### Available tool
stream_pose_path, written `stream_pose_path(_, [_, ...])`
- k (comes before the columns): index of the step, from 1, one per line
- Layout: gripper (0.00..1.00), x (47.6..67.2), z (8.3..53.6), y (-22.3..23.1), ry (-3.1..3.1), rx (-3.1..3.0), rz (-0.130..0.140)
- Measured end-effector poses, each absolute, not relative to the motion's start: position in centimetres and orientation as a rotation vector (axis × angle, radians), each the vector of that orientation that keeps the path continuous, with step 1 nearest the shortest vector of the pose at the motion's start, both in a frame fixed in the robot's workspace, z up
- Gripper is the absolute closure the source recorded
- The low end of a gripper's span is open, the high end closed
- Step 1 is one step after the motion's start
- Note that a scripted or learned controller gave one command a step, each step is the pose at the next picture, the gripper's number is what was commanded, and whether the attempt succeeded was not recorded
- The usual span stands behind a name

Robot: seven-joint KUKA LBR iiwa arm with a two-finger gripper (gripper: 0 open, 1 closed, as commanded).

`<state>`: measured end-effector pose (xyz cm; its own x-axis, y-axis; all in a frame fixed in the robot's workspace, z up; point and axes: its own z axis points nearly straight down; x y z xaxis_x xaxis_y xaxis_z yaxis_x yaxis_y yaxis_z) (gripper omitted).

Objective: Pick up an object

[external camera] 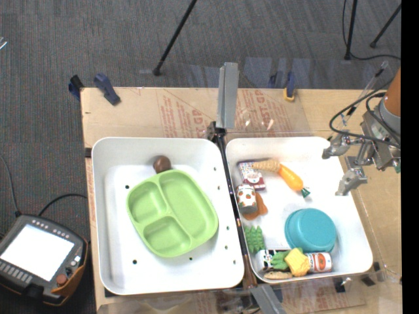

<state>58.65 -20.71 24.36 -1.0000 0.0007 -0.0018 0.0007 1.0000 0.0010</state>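
We see the gripper point(349, 170) at three o'clock of the right bin point(327, 150), over its rim, fingers spread apart and holding nothing. Below it, toward seven o'clock, sits a teal bowl point(310, 230); a carrot point(291, 177) lies at nine o'clock from the gripper. The green divided plate point(172, 212) rests in the left bin point(111, 175).

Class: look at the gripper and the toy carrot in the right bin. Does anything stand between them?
Nothing visible does. The gripper is at the right bin's right edge; the carrot lies to its left in the view, with bare white floor between. The teal bowl sits nearer the camera, off that line.
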Motion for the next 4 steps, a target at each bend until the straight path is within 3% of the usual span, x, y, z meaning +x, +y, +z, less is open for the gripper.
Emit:
stream_pose_path(1, [0.00, 59.9, 8.9, -17.2, 3.153, -0.041, 0.011])
stream_pose_path(2, [0.00, 64.3, 8.5, -9.5, 3.150, 0.106, 0.005])
stream_pose_path(3, [0.00, 58.7, 8.8, -15.0, 3.139, 0.115, 0.000])
stream_pose_path(4, [0.00, 60.8, 8.8, -14.0, 3.120, 0.352, 0.002])
